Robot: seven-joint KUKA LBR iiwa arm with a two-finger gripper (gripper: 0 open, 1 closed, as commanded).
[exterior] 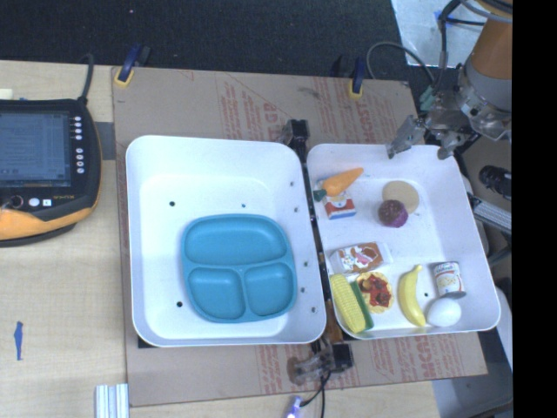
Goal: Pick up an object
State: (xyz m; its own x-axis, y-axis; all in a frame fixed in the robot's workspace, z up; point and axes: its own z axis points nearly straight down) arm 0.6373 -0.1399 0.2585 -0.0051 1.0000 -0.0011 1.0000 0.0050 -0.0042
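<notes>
A wooden worktop [52,320] carried a brown cardboard sheet [218,103] with two white bins side by side on it. A teach pendant [43,168] lay far left. The left bin [148,172] held a blue divided plate [238,266]. The right bin [470,233] held a toy carrot [342,181], a small red carton [341,207], a purple ball [393,213] touching a tan disc [404,193], a snack packet [360,257], corn [349,303], a pizza slice [377,291], a banana [411,297], a can [446,279] and a white egg [444,313]. The gripper [422,144] hovered over that bin's far rim, its fingers [400,139] spread apart around nothing.
</notes>
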